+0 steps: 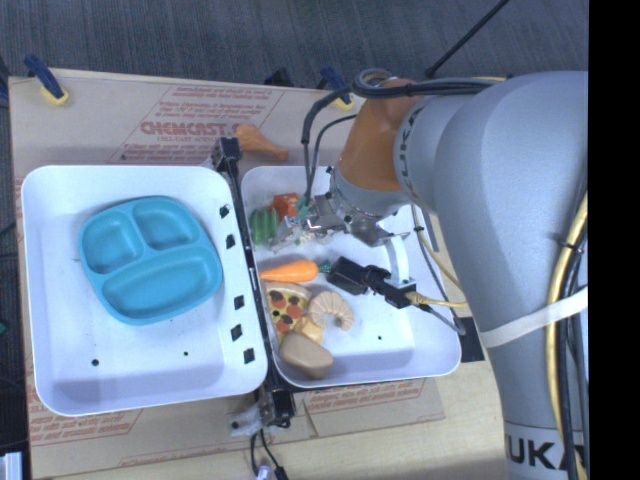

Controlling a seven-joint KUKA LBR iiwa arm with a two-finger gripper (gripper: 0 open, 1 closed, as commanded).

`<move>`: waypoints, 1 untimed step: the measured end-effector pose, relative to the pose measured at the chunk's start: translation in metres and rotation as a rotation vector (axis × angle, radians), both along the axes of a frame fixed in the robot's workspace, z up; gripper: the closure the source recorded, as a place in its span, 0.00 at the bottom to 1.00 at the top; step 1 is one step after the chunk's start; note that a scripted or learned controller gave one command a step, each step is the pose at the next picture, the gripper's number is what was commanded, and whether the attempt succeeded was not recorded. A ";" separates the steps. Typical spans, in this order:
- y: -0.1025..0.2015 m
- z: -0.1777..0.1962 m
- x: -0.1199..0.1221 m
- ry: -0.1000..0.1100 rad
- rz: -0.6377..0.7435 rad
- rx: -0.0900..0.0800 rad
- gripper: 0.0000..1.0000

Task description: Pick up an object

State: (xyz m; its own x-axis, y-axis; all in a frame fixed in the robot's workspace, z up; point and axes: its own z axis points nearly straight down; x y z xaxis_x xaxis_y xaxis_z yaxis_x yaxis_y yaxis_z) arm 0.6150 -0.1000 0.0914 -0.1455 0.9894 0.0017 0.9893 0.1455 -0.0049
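So the arm (470, 168) is reaching in over the right bin (430, 353), with the gripper (300, 223) down at the far left corner of it, right by the green veg (262, 226) and something red (285, 204). Can't tell what the gripper's doing or if it's got anything, too cluttered there. Just nearer in the same bin there's a carrot (290, 270), then a pizza slice (285, 306), a shrimp (333, 309) and a brown potato-looking lump (304, 356). The left bin (60, 368) has a blue divided plate (150, 258).
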 end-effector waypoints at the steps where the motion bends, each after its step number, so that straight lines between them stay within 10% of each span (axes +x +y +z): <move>1: 0.000 0.000 0.000 0.000 0.000 0.000 0.00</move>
State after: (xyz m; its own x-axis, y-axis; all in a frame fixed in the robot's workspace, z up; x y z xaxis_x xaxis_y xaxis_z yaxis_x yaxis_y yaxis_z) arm 0.6150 -0.1000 0.0914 -0.1455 0.9894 0.0017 0.9894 0.1455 -0.0049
